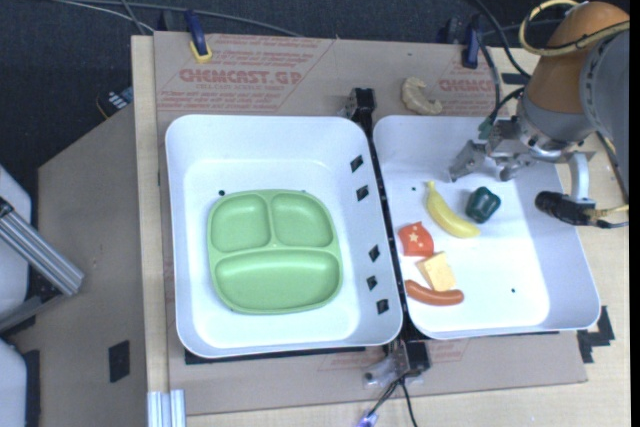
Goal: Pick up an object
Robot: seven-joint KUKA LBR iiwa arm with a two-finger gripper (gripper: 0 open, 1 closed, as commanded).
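Starting nearest the camera: bench edge [300, 400], with a small clamp at the seam between the two bins.
Left bin [190, 245]: white and shallow, carrying a green divided plate [274, 251] flat on its floor, three compartments facing up.
Right bin [530, 285]: white as well, and all the small toy foods lie in its left half.
Sausage [434, 293]: red, lying nearest the front rim, almost level.
Cheese wedge [438, 271]: yellow, just behind the sausage and touching or nearly touching it.
Red piece [417, 238]: looks like a strawberry or pepper slice, close behind the cheese.
Banana [449, 214]: yellow, slanting from upper left to lower right, just beside the red piece.
Green pepper [483, 204]: dark green, right beside the banana's far end, resting on the bin floor.
Gripper [484, 162]: poised just behind the pepper, fingers spread apart, nothing between them.
Arm [570, 75]: grey with its orange band, reaching in from the right.
Far side: a beige lump [421, 95] sits on the cardboard behind the right bin.
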